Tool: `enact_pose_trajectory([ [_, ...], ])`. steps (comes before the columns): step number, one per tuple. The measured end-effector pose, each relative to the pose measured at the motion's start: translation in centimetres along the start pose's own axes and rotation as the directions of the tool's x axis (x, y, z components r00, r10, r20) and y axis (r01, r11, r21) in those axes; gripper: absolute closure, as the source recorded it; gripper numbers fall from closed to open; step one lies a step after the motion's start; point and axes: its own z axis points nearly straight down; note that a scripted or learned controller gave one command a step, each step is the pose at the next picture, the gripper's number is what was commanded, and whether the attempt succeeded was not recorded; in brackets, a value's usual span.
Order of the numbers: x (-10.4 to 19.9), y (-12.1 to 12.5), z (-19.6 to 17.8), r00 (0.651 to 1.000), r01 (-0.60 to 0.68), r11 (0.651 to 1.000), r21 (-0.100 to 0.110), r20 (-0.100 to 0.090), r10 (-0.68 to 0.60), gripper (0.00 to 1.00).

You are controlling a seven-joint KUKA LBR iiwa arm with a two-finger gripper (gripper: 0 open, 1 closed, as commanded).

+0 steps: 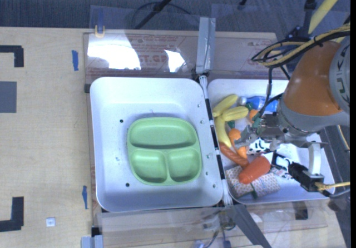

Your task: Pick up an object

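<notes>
Right bin, crowded with yellow bananas, an orange-red carrot-like toy near its front and other small items, with the gripper lowered among them, finger state indeterminable amid clutter; left bin containing a green divided plate.
</notes>
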Motion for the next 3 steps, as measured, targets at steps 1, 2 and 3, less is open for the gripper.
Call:
enact_pose_trajectory([
  [1, -3.5, 6.1, 2.0, 1.0, 0.028, 1.0, -0.005, 0.002, -0.028, 0.0],
  [2, -7.1, 8.6, 9.7, 1.0, 0.029, 1.0, -0.008, 0.002, -0.029, 0.0],
  [3, -7.2, 8.7, 8.6, 1.0, 0.028, 1.0, -0.013, 0.004, -0.028, 1.0],
])
